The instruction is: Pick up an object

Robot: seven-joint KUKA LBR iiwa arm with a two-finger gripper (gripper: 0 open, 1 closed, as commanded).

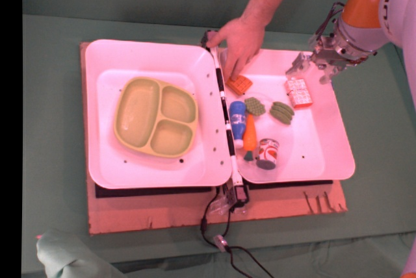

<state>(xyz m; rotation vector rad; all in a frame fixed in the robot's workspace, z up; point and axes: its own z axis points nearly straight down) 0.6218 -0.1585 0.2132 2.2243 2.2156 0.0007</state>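
Camera view: the robot's hand (314,69) hangs spread and empty at upper right; the red box (298,92) lies just below-left in the right bin (338,140). Best wait for the person's hand (235,44) to clear, then drop straight down.

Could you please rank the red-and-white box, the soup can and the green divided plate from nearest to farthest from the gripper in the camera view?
1. Red-and-white box: right bin, just below the gripper.
2. Soup can: same bin, toward its front edge.
3. Green divided plate: in the left bin, across the divider.
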